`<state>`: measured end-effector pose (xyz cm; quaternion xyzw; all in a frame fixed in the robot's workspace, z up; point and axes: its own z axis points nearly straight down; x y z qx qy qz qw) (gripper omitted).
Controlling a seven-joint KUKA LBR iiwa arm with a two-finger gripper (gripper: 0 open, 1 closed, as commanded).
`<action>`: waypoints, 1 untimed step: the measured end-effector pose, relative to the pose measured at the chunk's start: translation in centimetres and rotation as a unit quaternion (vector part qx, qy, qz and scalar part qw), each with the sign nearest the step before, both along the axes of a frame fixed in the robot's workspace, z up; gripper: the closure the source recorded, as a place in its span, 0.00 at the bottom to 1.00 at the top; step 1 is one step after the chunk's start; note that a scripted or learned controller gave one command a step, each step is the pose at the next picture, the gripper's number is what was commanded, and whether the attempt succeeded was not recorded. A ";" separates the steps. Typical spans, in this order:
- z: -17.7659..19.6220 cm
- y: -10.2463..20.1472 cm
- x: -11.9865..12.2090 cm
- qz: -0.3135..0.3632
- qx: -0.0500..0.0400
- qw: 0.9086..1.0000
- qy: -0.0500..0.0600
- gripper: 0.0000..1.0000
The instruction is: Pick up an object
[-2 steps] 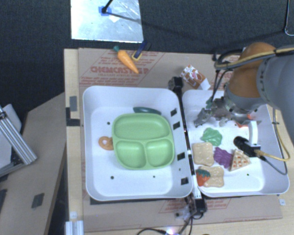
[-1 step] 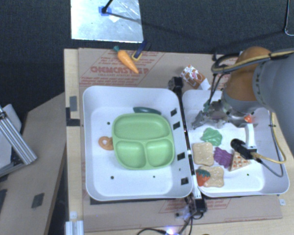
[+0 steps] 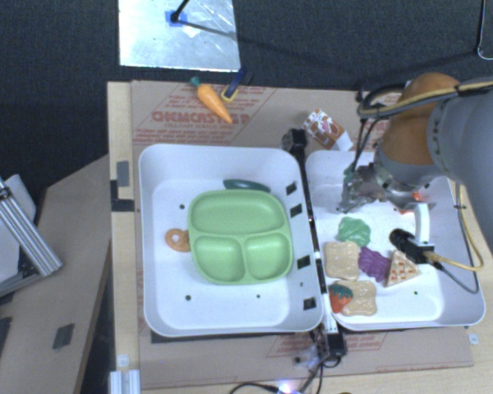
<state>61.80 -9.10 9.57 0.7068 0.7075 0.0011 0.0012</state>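
1. Reaching in from the right, the arm hung its gripper low over the right bin, near the bin's far left corner; whether it was open or closed, and whether it had hold of anything, could not be told from the picture.
2. Just in front of it lay a green piece, the closest candidate for a pick, apparently not yet lifted.
3. Crowded beyond that, toward the bin's near edge, were a cracker, a purple piece, a pizza slice, a toast and a strawberry, packed closely enough that a clean grab looked awkward.
4. Across the divider, the left bin held a green tray and a pretzel.
5. Outside both bins, a carrot rested on the cardboard.
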 end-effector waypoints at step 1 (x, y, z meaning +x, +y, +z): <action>4.3 0.2 0.4 0.001 0.000 1.000 0.000 1.00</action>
